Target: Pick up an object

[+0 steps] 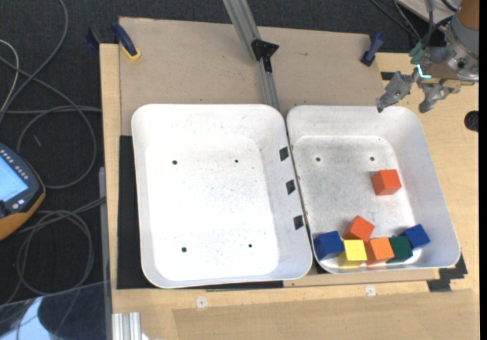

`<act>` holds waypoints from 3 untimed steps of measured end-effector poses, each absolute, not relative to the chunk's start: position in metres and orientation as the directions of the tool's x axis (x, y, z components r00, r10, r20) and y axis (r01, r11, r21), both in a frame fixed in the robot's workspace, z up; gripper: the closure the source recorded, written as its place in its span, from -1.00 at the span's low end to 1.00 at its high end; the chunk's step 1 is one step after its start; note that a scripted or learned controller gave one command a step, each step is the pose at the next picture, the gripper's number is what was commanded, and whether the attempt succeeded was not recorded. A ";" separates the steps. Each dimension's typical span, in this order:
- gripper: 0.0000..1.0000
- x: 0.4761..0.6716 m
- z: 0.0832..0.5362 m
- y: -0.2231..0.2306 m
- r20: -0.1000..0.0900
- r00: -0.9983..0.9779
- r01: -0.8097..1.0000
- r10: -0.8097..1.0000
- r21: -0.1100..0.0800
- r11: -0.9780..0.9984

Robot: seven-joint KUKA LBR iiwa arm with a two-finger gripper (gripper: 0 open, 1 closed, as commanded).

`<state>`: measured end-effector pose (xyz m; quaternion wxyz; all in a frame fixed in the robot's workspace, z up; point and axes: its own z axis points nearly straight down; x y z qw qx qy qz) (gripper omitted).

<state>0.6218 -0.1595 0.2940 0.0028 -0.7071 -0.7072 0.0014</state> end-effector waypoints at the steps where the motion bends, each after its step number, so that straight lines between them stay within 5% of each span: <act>1: -1.00 0.623 0.297 -0.159 0.001 -0.002 1.000 1.000 -0.001 0.002; 3: -1.00 0.611 0.200 -0.161 0.002 0.001 1.000 1.000 -0.007 -0.001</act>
